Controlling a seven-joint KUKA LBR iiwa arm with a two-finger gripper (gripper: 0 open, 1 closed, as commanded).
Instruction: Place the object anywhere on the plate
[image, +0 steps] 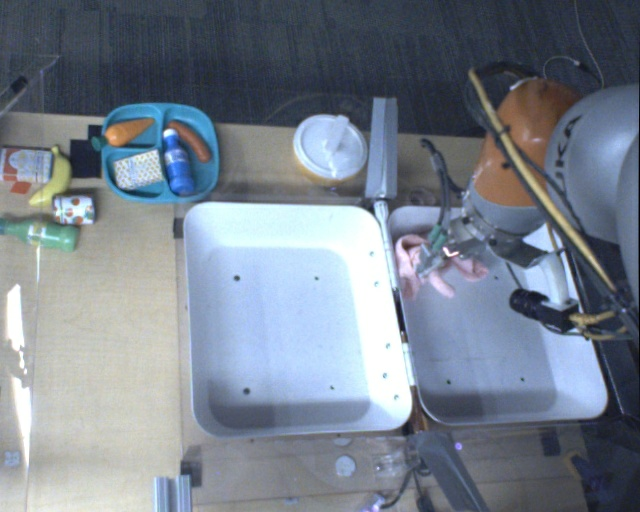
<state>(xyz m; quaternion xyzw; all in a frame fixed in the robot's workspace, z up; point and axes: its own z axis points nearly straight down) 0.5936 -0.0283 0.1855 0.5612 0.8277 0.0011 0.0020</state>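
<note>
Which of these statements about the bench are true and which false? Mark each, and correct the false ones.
1. The pink object lies in the right bin. True.
2. The hand is over the left bin. False: it is over the right bin, at the pink object.
3. The blue divided tray sits beyond the left bin's far left corner. True.
4. The white lidded cup stands inside the right bin. False: it stands on the bench beyond the bins.
5. A banana lies near the bench's left edge. True.
</note>
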